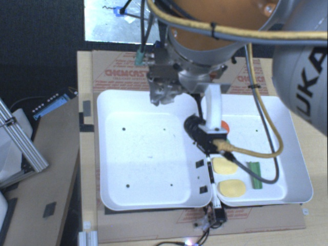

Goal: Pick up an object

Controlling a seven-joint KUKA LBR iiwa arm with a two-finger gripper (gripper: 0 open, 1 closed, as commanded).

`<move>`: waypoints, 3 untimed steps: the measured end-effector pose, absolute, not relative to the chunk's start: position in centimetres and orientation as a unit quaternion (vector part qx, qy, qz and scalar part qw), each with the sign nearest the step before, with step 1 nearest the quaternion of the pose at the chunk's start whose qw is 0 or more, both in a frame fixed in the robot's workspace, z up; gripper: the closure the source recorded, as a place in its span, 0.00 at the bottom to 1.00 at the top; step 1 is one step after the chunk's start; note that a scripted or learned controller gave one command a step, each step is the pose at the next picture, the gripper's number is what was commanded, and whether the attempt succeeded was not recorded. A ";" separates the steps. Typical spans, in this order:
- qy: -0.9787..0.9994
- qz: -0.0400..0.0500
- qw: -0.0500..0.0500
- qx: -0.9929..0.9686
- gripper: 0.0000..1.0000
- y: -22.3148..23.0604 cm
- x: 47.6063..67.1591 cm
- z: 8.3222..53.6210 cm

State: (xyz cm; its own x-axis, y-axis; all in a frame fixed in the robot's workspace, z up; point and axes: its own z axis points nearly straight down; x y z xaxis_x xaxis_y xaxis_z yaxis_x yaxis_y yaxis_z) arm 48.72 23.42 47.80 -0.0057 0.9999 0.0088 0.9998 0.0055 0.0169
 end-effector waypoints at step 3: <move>0.710 0.001 0.000 0.705 1.00 23.5 48.6 50.8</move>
State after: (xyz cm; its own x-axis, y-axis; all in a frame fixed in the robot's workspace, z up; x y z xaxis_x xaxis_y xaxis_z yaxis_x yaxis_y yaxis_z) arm 48.63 23.46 50.76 -0.0070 1.0000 0.0015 1.0000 0.0070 0.0015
